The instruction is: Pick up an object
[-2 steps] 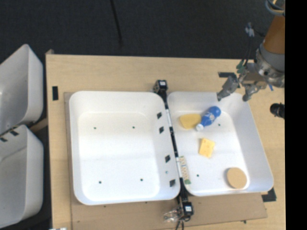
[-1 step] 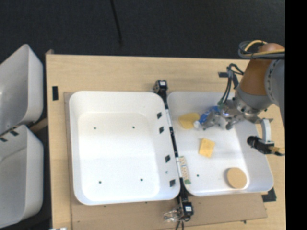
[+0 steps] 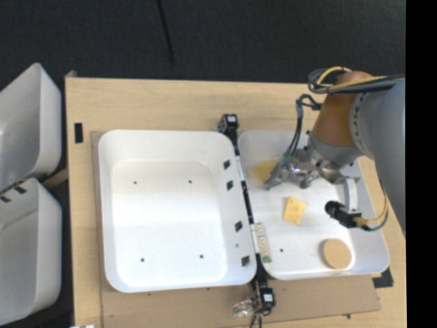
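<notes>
- I see the gripper (image 3: 287, 176) low in the right bin (image 3: 369, 251), its fingers spread, touching a yellow piece (image 3: 265, 170).
- Nothing sits between them.
- A yellow wedge (image 3: 295, 210) and tan disc (image 3: 336, 253) lie nearby.

Covering part of the yellow piece (image 3: 265, 170) beside the right bin's (image 3: 311, 265) left wall with the tool (image 3: 287, 176); leaving finger spread unclear; running the arm (image 3: 372, 125) past the right edge.

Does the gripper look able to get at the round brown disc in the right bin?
Probably yes: the disc lies alone near the bin's front corner, nothing covering it, the gripper just beyond.
</notes>
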Tool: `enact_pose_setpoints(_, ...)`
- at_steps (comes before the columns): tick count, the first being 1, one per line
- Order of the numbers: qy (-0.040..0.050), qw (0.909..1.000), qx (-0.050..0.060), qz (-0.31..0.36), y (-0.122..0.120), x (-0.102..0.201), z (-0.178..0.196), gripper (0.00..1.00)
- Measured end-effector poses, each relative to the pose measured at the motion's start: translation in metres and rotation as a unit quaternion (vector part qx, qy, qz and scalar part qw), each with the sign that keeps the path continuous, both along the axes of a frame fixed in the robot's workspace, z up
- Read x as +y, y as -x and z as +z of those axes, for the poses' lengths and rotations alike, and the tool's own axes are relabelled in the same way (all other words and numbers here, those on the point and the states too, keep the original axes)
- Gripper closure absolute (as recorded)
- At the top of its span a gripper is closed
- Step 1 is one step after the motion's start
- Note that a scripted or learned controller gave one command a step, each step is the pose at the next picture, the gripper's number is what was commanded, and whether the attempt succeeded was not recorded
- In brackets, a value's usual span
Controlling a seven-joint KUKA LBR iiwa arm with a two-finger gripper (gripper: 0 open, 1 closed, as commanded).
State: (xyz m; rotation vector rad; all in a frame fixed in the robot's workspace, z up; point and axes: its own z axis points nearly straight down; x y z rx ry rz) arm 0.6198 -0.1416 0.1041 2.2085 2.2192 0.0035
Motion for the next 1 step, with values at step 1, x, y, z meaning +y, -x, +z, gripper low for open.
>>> enact_pose_setpoints(1,-0.0097,0.9996,0.026,-0.005,-0.0652,-0.0387,-0.0016,0.00)
